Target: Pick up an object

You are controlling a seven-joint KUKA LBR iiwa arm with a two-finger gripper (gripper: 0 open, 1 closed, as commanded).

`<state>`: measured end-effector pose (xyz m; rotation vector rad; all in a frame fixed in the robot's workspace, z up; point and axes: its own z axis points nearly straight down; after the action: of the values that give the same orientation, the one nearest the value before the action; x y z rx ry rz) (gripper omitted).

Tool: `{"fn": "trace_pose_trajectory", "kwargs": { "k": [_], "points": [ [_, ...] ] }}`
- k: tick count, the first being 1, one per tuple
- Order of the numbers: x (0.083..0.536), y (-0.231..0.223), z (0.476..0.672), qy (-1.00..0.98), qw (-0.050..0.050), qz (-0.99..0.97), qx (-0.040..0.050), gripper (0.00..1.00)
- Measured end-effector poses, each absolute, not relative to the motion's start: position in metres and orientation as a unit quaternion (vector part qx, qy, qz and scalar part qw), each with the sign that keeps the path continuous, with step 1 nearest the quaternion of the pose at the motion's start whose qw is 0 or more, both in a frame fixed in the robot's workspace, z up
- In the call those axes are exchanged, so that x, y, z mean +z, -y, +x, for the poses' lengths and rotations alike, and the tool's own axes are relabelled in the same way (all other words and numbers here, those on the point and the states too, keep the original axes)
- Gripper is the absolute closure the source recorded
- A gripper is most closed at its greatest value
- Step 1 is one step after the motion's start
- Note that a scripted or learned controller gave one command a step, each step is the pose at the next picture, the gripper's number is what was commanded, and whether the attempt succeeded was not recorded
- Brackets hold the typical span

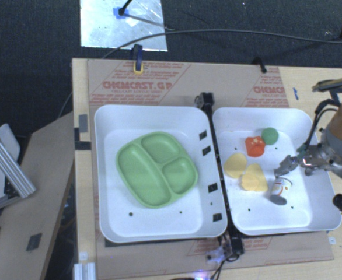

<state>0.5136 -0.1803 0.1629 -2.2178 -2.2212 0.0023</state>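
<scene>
The right bin (320, 212) holds a green ball (269, 135), a red object (254, 146) and two pale yellow pieces (236, 164) (254, 178) in its middle. A small white and orange item (281, 185) and a grey oval thing (278, 200) lie just right of the yellow pieces. My gripper (288, 165) reaches in from the right and hovers over the bin's right half, just above the small white and orange item and right of the yellow pieces. Nothing shows held in it.
The left bin (107, 214) carries a green divided plate (156, 168). Black clips run along the divider between the bins (213, 174). Cardboard (177, 80) lies under both bins, and an aluminium frame (7, 168) stands at the left.
</scene>
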Motion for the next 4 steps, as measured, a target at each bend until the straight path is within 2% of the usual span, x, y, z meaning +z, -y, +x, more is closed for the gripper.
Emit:
{"fn": "trace_pose_trajectory", "kwargs": {
  "k": [1,2,3,4],
  "points": [
    [0.103,0.186,0.509,0.708,0.002,-0.707,0.0007,0.0],
    [0.084,0.186,0.51,0.708,0.0,-0.707,-0.0001,0.0],
    [0.095,0.186,0.512,0.707,-0.003,-0.707,-0.0017,1.0],
    [0.136,0.187,0.511,0.709,-0.001,-0.706,-0.0003,1.0]
  ]
}}
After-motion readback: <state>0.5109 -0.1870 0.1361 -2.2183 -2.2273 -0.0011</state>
